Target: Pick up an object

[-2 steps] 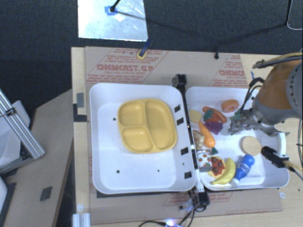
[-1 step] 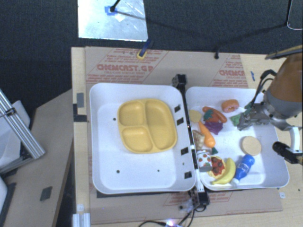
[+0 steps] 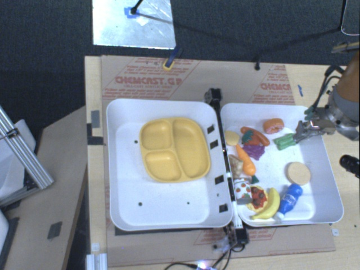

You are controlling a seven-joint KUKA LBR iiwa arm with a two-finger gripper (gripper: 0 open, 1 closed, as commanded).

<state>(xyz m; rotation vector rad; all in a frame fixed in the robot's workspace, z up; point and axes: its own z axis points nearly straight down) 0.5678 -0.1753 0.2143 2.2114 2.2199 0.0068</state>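
Camera view, going near to far, all placed rel. to the gripper [image 3: 302,129]. Nearest the cam, well below-left of it: blue bottle [image 3: 288,198], banana [image 3: 270,203] and a strawberry-ish red piece [image 3: 257,196] bunched in the right bin's [image 3: 323,207] near corner. A bit up, below the gripper and apart from it: tan round cookie [image 3: 298,172], lying alone. Left of it, along the bin divider: carrot [image 3: 245,158], purple piece [image 3: 254,151], reddish sausage-like item [image 3: 254,135], all crowded. Just beside the gripper, left-below: green block [image 3: 284,141], looks touching or nearly touching the tip; prob. the pick target. Can't tell if the fingers are spread or pinched — too small/blurred at the tip, and no obj clearly seen between them, so no hold claimed. Orange-red lump [image 3: 274,125] sits left of the gripper, near the green block. Far left: left bin [image 3: 121,151] w/ yellow divided tray [image 3: 173,149], well apart.

Risks (judgement): the block is close to the bin's far-right wall, so a closing finger may nudge it away or clip the wall; an off-centre grip → the block pivots out on lift. Orange-red lump close enough to get bumped.
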